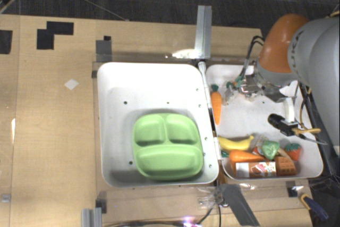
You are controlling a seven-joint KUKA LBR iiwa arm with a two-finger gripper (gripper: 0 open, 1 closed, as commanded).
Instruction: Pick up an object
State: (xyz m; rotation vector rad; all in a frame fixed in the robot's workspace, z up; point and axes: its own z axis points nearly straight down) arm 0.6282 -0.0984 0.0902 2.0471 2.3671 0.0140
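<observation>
Packaged food (260, 168) and a banana (236, 142) crowd the right bin's (319, 165) near wall; the gripper (241, 86), grip state indiscernible, should target the isolated carrot (216, 106).

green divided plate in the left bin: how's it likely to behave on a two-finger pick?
The green plate is wide and shallow, so it probably needs a rim pinch. It looks like smooth moulded plastic: likely stiff, light, somewhat slippery. Lying flat on the left bin floor, it would likely slide rather than tip if pushed.

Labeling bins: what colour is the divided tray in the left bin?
Light green, seen in the camera view: divided tray in the left bin.
</observation>
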